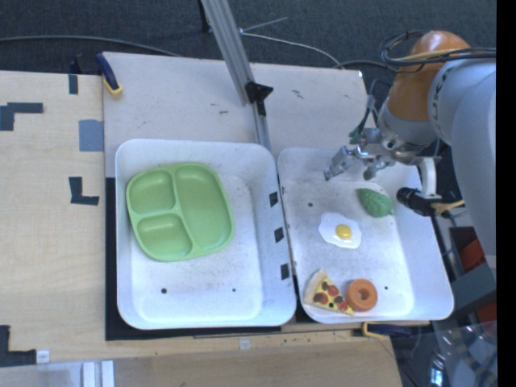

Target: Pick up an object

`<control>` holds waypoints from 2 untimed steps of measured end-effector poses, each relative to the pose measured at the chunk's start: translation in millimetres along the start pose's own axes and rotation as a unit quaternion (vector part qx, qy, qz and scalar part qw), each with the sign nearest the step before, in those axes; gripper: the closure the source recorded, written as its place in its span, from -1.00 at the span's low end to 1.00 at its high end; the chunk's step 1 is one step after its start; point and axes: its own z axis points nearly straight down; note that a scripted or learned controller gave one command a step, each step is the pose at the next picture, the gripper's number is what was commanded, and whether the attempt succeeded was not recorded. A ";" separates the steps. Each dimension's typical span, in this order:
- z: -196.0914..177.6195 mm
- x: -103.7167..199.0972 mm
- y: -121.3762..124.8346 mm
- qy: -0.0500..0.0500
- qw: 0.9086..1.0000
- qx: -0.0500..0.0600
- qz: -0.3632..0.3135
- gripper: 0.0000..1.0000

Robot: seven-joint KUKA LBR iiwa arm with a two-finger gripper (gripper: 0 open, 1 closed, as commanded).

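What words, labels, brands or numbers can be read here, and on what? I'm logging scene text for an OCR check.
None can be read.
The green divided plate, fried egg, pizza slice, donut and green leafy toy carry no lettering.
The dark tape pieces on the wooden board are plain shapes, not letters.
The gripper shows no legible marking.
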 end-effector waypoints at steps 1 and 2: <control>-13.4 0.2 1.2 0.000 1.000 -0.002 -0.001 1.00; -56.6 -3.0 2.5 0.000 1.000 -0.004 0.000 1.00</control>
